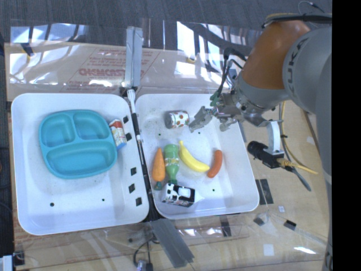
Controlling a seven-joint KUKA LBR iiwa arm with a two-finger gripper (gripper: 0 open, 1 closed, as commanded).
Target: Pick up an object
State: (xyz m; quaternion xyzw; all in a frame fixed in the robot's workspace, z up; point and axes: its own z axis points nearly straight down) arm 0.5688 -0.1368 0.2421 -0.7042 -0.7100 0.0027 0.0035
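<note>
Five toys crowd the right bin (240, 193); the hand (213, 119) hovers spread wide, holding nothing, beside the small can (177, 119).

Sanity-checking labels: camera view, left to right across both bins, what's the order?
Blue divided plate → small can → carrot → green vegetable → banana → sausage → gripper.

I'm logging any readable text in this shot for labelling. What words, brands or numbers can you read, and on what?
Red print on the clear sheet behind the bins: too blurred to read.
Letters on the arm's grey housing: partly cut off, not readable.
Label on the small can beside the blue tray: too small.
</note>
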